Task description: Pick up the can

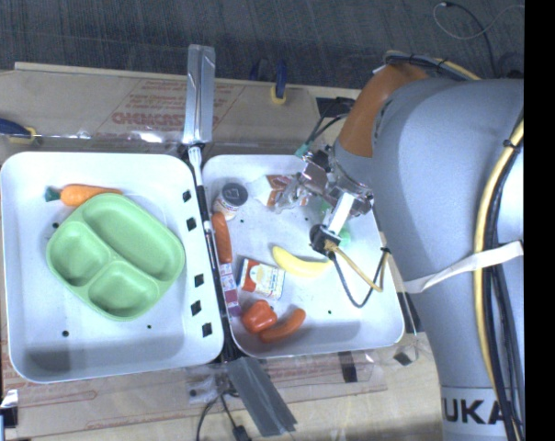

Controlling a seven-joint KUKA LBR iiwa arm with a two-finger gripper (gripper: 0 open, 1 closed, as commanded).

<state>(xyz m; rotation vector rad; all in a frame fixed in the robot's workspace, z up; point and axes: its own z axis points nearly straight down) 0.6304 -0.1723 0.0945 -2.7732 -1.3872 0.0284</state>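
Note:
The can [233, 194] stands upright near the back left corner of the right bin [374, 315], its round grey top facing up. My gripper [285, 194] is low over the back of the same bin, a short way right of the can and apart from it. A small reddish-brown item sits right at the gripper's tip, partly hidden by it. The wrist [337, 200] and the grey arm cover the bin's back right part.
The right bin also holds a banana [300, 262], a sausage [222, 235] along the left wall, a small carton [263, 278], a red tomato-like piece [257, 316] and an orange piece [287, 322]. In the left bin [29, 338] lie a green divided plate [115, 255] and a carrot [84, 193].

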